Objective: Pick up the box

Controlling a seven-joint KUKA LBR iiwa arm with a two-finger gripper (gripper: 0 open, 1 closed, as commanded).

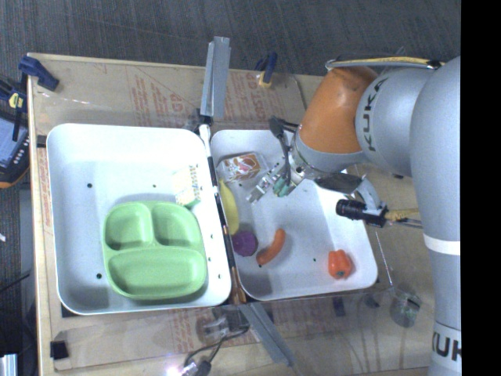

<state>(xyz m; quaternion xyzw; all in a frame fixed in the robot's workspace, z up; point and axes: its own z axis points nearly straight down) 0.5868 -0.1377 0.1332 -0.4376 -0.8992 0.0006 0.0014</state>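
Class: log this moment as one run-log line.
claw: in right bin, beside box | box: not held | left bin: green tray

A dark grey carpeted floor with a fine woven texture fills the top of the view and runs down the left side. On it stands a bench with a pale brown cardboard-covered top printed with faint red lettering. 2 blue clamps grip the bench's far edge, 1 at the left corner and 1 near the middle. A grey metal bar rises across that far edge, and another grey metal strut slants over the near edge. Light falls evenly, with soft shadows.
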